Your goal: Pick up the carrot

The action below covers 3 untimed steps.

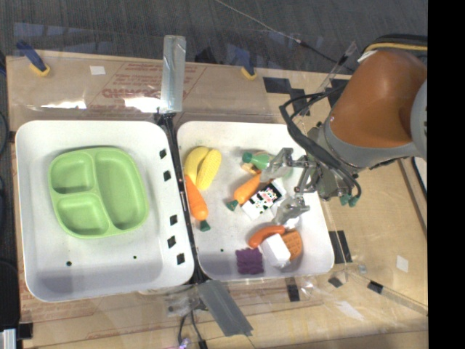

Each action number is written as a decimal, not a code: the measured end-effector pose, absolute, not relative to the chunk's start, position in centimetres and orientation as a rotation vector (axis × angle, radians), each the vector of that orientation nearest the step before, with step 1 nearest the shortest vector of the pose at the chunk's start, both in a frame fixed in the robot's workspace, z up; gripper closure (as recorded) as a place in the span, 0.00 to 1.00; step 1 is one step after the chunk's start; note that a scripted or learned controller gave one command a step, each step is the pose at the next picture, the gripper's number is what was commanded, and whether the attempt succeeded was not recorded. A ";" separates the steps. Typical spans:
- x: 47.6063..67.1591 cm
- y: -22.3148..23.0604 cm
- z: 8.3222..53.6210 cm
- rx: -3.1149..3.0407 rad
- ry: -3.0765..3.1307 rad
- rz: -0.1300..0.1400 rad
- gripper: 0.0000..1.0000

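So on my feed the gripper (285,182) was down in the right bin (218,260), fingers (282,157) spread apart with nothing between them. One finger sat up by a green piece (254,158), the other lower, near the bin's right wall.

That bin was the busy one. A carrot (248,189) lay tilted just left of the fingers, close but not between them, its green end pointing down-left. A small black-and-white card thing (263,199) sat right beside the carrot, pretty much in the gap under the open fingers. Further left of the fingers, a second carrot (196,198) lay along the bin's left wall, with a banana (193,161) and a corn cob (208,168) next to each other just above it. Below the fingers there was a purple lump (249,261), a white block (277,251) and some orange stuff (267,233) I couldn't identify.

The left bin (43,267), well away from the fingers, held a green divided tray (98,191).
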State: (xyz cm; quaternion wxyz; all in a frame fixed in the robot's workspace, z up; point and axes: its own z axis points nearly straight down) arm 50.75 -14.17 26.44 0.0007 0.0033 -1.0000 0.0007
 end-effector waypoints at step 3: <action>58.1 -21.1 17.9 -0.602 -3.090 0.003 0.00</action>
